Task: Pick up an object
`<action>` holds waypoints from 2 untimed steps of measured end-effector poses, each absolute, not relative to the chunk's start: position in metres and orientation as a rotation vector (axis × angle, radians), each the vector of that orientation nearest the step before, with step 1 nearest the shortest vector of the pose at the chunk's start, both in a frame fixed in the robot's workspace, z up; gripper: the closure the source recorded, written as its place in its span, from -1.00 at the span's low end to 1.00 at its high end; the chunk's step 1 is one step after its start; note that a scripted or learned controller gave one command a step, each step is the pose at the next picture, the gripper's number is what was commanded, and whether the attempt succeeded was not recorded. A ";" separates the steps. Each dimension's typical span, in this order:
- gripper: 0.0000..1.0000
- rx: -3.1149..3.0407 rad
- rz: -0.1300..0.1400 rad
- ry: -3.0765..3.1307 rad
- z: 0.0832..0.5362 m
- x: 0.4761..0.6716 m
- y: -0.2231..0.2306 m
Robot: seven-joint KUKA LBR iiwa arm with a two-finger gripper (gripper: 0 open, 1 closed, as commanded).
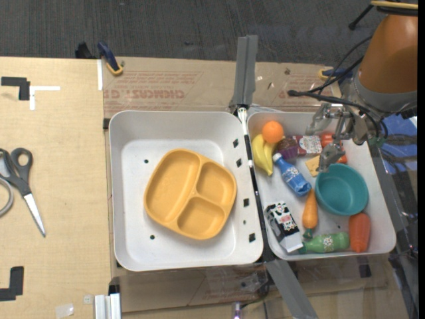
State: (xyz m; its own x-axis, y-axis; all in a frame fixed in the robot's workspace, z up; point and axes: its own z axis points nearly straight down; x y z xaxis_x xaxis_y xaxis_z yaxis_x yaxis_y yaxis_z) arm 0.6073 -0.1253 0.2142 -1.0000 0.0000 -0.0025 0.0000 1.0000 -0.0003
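One end effector (pixel 330 153) above right bin (pixel 385 238), just over teal bowl (pixel 341 189); grip state unclear.

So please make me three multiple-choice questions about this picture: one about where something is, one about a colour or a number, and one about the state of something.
1. Where does the yellow divided plate lie?
A. in the left bin
B. in the right bin
C. on the bench beside the scissors

2. What colour is the bowl in the right bin?
A. red
B. teal
C. white

3. How does the green bottle rest?
A. standing upright
B. lying on its side
C. stacked inside the bowl

Answers:
1. A, the plate sits alone inside the left bin, with the scissors away on the bench.
2. B, the bowl is teal, next to the carrot.
3. B, the bottle lies flat along the near wall of the right bin, apart from the bowl.
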 end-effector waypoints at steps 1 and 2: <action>-1.00 0.272 0.000 3.128 0.102 0.591 -0.111; -1.00 0.383 -0.001 3.115 0.094 0.610 -0.099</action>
State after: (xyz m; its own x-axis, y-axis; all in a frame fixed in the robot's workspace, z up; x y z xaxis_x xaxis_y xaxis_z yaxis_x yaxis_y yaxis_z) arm 0.6096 -0.0988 0.0937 -0.9702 0.2423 -0.0037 0.2423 0.9702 -0.0004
